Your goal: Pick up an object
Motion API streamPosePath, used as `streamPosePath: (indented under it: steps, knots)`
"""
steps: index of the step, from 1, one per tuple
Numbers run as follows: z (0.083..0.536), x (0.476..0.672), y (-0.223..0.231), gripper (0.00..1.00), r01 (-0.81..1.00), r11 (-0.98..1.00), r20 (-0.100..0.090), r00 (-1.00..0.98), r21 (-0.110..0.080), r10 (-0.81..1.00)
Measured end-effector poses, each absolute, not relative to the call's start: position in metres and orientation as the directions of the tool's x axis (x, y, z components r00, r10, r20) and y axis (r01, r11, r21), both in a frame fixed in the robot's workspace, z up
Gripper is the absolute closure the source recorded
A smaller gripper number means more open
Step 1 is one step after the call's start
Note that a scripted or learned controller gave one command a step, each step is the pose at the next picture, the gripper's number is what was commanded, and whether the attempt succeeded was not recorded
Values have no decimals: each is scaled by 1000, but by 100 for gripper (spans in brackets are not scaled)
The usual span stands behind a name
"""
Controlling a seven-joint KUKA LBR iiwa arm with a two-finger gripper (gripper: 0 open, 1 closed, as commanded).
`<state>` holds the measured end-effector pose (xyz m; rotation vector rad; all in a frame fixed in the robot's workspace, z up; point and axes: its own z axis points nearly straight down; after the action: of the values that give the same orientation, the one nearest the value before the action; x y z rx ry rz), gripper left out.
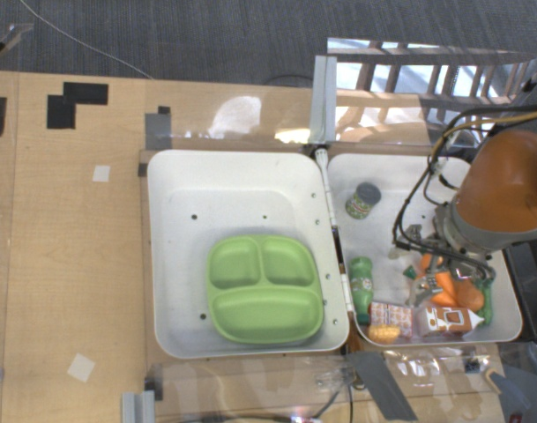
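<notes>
The arm (506,183) reaches over the right bin (387,170), above a heap of carrots (444,282); whether its gripper (440,267) is open, I cannot tell. The left bin (189,192) holds a green divided plate (264,289). A green bottle (361,282), a small tin (363,201) and cartons (444,322) lie nearby.

no legible text, packaging print too small to read

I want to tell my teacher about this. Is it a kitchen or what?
Probably a robot lab, not a kitchen. A robot arm reaches over two white bins on a wooden bench. The bins hold toy food and a green plate.
</notes>
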<state>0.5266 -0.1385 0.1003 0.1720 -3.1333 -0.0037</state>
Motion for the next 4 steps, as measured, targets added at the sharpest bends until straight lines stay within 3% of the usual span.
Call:
streamPosePath:
  steps: [1, 2, 3, 4]
  knots:
    - [88, 671, -146, 0, -212, 977, -8, -977, -2, -212]
    - [89, 601, -152, 0, -351, 936, -12, -936, -5, -351]
    - [91, 528, -159, 0, -303, 953, -14, -953, -6, -303]
    - [105, 535, -157, 100, -311, 950, -30, -950, -13, -312]
